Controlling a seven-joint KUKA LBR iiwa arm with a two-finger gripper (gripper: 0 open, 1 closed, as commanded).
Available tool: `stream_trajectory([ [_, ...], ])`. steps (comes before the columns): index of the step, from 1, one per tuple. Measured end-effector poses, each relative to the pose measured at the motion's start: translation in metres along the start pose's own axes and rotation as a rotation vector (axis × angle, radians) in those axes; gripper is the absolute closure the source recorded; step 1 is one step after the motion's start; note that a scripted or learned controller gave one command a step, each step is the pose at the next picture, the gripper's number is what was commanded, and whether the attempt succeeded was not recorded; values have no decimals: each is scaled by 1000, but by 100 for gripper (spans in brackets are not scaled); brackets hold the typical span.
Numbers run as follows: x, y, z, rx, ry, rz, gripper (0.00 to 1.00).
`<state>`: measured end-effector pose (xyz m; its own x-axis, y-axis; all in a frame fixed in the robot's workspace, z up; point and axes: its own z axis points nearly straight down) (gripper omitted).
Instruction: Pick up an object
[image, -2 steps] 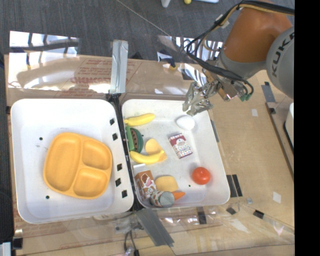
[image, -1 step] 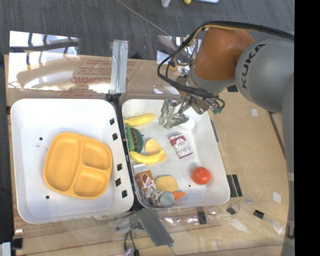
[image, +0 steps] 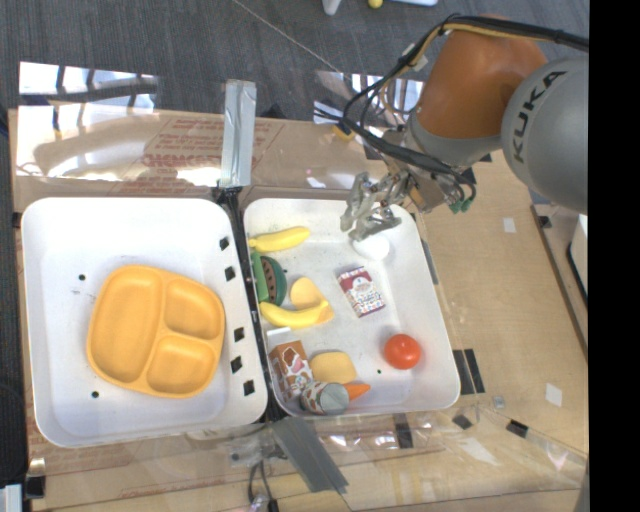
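Objects in right bin (image: 440, 330): two bananas (image: 280, 239), one tomato (image: 403, 351); tool (image: 365, 218) fingers apart, nothing held.

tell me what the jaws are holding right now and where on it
Nothing seen between the jaws: the gripper hangs over the right bin's far corner.

My arm (image: 520, 90) came in from the right, wrist bent down, gripper (image: 368, 212) fingers apart w/ nothing between.

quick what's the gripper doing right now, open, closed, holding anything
Gripper: over the right bin's far corner; open or shut cannot be told, nothing seen between its fingers.
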<state>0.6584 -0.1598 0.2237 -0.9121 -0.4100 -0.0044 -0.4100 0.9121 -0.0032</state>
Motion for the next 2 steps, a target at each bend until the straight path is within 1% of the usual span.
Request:
stream_trajectory([
  [1, 29, -37, -38, 0, 0, -243, 100],
  [2, 20, -44, -22, -2, -1, -604, 100],
])
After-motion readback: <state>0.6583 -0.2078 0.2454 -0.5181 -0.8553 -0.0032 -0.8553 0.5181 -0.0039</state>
